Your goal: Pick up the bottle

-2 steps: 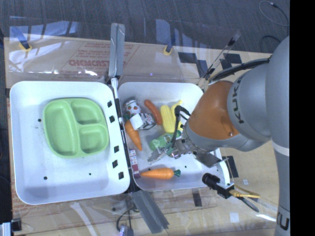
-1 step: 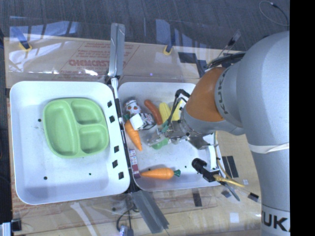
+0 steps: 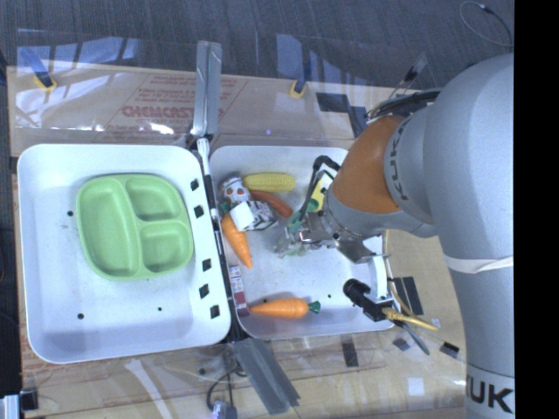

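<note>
Step in hand: approach, bottle not yet grasped
Bottle (image 3: 244,210) lies at 10 o'clock in the right bin (image 3: 345,326), between corn (image 3: 270,182) and carrot (image 3: 237,241); gripper (image 3: 295,238) hovers beside it at mid-bin, finger state cannot be told; next, align over the bottle

The gripper (image 3: 295,236) sits low in the right bin (image 3: 288,279), and its fingers are too small and cluttered to tell how they stand. The bottle (image 3: 243,209), near this bin's left wall, is small and its label is unreadable, and a reddish thing (image 3: 274,202) beside it is partly covered, so I cannot name it. The grey arm (image 3: 472,182) covers the right bin's far right corner and is itself cut by the bottom edge.
</note>
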You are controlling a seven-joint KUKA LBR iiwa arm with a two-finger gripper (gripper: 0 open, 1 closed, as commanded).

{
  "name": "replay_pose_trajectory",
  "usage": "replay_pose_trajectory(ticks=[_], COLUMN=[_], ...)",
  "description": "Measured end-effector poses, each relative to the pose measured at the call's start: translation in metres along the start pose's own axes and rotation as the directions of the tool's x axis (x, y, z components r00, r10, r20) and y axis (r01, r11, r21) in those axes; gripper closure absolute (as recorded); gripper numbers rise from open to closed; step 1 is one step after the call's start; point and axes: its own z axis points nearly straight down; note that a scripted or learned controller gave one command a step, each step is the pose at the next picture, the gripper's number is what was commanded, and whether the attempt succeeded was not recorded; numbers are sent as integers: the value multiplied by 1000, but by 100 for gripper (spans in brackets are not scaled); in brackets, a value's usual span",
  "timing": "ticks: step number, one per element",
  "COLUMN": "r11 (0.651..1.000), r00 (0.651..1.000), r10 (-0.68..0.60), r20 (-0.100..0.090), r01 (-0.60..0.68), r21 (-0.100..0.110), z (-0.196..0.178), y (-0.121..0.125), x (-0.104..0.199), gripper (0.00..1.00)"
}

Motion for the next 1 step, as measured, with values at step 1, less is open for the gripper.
replay_pose_trajectory(ticks=[1], r11=[981], r00=[981], r10=[-194], r20=[3], r01=[194], r21=[-5], z=[9], y=[8], x=[-39], gripper=[100])
